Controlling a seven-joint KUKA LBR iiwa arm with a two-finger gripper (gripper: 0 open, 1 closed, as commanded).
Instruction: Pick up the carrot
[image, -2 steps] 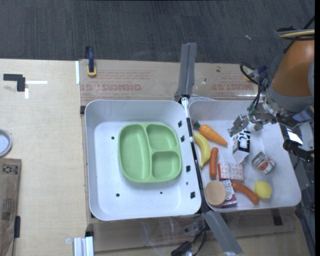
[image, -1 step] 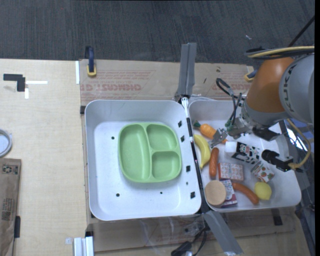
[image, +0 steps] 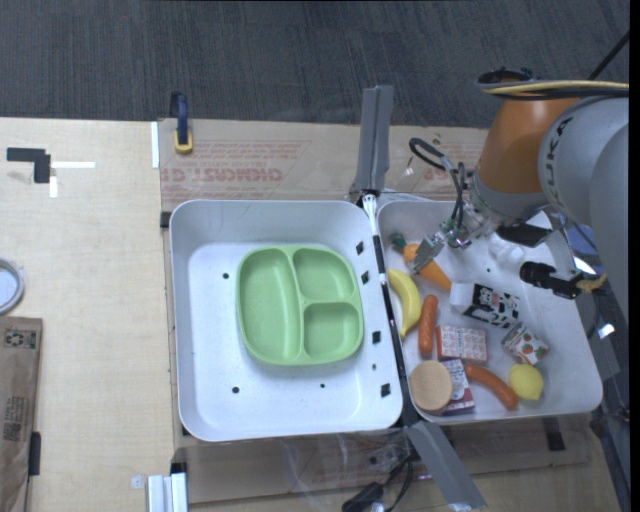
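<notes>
The carrot (image: 435, 272), a short orange cone, lies near the back left of the right bin (image: 570, 400), just right of the banana (image: 405, 298). A small orange and green piece (image: 404, 247) sits beside it near the bin's back left corner. My gripper (image: 434, 249) reaches in from the right and hangs directly over the carrot's upper end, very close to it or touching it. The grey wrist with its orange band (image: 525, 145) rises behind it.
The right bin also holds a red sausage (image: 428, 325), a black and white carton (image: 490, 303), a red box (image: 462, 343), a round bun (image: 432, 385), an orange sausage (image: 490, 385), a lemon (image: 525, 381) and a strawberry-print box (image: 525, 347). A green divided plate (image: 300, 303) lies in the left bin (image: 200, 400).
</notes>
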